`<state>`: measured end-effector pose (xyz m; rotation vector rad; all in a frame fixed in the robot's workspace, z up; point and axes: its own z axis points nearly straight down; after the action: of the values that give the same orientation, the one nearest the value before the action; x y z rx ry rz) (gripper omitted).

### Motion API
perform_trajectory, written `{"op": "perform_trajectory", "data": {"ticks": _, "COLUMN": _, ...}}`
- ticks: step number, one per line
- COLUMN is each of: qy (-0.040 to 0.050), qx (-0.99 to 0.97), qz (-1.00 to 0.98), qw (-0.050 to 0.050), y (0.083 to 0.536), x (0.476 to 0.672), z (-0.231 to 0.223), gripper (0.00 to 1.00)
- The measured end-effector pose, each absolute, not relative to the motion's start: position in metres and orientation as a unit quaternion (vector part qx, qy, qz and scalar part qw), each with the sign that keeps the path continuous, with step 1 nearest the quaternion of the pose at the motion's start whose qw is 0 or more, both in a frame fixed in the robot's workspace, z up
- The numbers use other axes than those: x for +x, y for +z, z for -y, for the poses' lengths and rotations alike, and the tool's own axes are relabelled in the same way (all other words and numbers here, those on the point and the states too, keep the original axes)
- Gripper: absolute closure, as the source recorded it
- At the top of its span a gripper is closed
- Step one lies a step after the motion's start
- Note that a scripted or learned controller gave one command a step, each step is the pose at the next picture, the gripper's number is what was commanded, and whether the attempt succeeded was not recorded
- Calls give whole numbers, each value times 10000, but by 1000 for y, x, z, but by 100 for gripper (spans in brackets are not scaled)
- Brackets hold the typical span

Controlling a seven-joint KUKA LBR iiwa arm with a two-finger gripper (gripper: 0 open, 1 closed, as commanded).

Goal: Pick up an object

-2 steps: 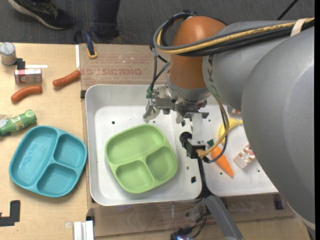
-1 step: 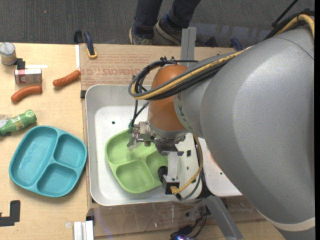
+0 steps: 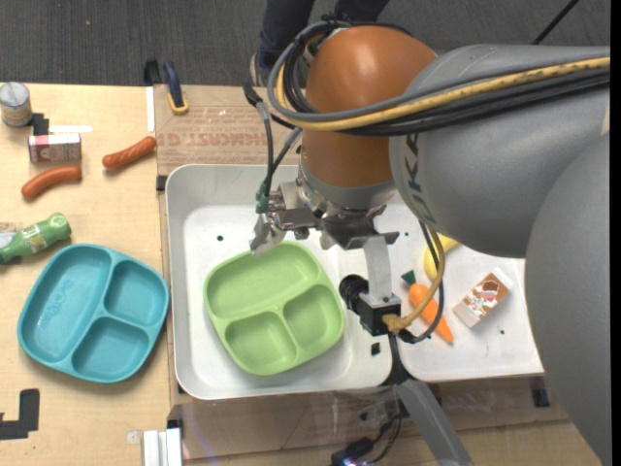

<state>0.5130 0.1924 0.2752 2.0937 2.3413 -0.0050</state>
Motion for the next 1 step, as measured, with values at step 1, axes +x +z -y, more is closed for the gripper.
{"op": "perform_trajectory", "data": {"ticks": 1, "qy": -22, "qx": 6929, "qz": -7210, "qw": 0, "y": 267, "x": 512, "z": -181, "gripper": 0}}
